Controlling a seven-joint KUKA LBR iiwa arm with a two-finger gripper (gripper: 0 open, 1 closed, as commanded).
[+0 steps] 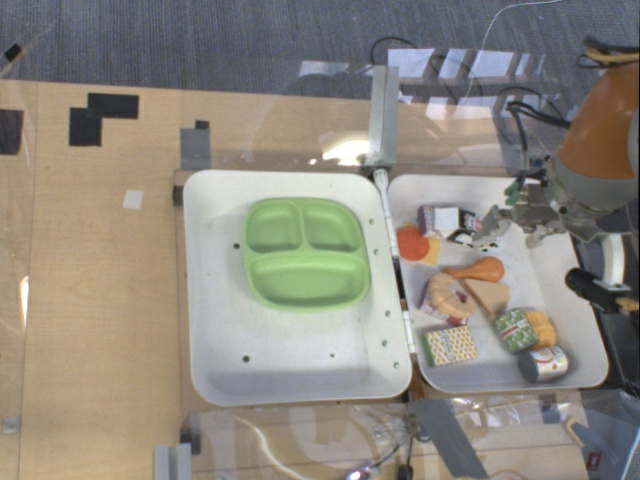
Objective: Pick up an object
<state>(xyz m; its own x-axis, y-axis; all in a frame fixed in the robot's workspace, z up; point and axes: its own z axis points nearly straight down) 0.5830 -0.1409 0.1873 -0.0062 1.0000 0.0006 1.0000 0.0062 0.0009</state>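
Note:
The right bin (592, 368) holds several toy foods. A red and orange round piece (414, 244) lies at its left, with a dark packet (438, 218) just behind it. Near the middle are an orange squash (480, 268), a bread roll (447, 296) and a tan wedge (488, 294). Toward the front lie a green patterned box (450, 346), a green can (514, 329), a yellow corn piece (541, 324) and a silver can (544, 364). My gripper (514, 226) hangs over the bin's back right part, open, with nothing between its fingers, behind and right of the squash.
The left bin (215, 348) carries a green divided plate (305, 253) in its middle. A metal divider (385, 128) runs between the bins at the back. The arm's orange band (605, 128) and cables crowd the right edge.

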